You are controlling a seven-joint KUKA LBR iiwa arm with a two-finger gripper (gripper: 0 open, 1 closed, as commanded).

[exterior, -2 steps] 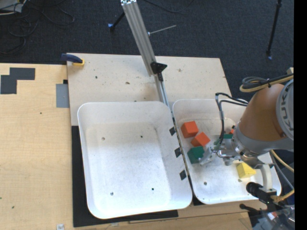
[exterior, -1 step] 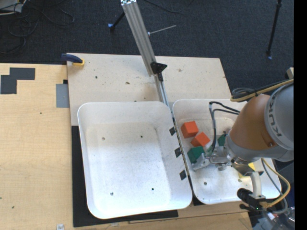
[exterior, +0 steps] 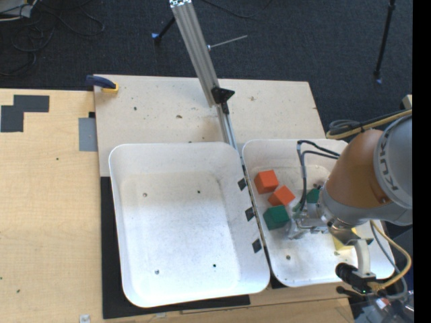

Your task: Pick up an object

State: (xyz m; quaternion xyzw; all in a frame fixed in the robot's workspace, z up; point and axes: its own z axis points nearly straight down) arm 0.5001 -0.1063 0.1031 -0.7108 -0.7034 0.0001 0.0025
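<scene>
**Arm low over the right bin, beside three blocks**

The bench [exterior: 168, 113] carried two shallow white bins side by side. The left bin [exterior: 135, 173] was the larger in view, its floor speckled with dark marks. The right bin [exterior: 296, 274] held the blocks and lay partly under the arm.

A long metal bar [exterior: 196, 49] slanted down from the top of the view to a black clamp [exterior: 221, 95] near the seam between the bins. The grey and orange arm [exterior: 367, 177] reached in from the right and hid much of the right bin's far side, with black cables [exterior: 310, 150] looping over that bin.

The gripper [exterior: 301, 226] sat low in the right bin, just right of the green block [exterior: 276, 217]. It was too small and dark to tell how it was set or whether it held anything.

Two orange blocks lay near: one orange block [exterior: 267, 180] toward the bin's back, a second orange block [exterior: 281, 196] just beside the green one. A blue clamp [exterior: 101, 83] rested at the bench's far left corner.
</scene>
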